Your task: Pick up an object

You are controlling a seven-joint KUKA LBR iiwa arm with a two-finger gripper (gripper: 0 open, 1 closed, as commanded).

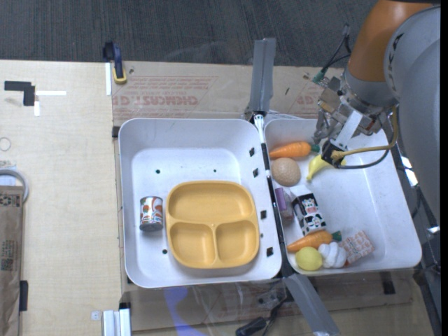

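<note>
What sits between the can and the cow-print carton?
Camera view: the yellow divided tray beside the can, then the bins' adjoining walls, then a small purple item next to the cow-print carton.

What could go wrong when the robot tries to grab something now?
1. The pincer is by the banana and a carrot, near the back wall of the right bin. It might bump the wall or push them aside.
2. The egg beside them is round and could roll away if nudged.

Arm (pixel 409 54) from right, gripper (pixel 326 133) apparently angled down
</note>
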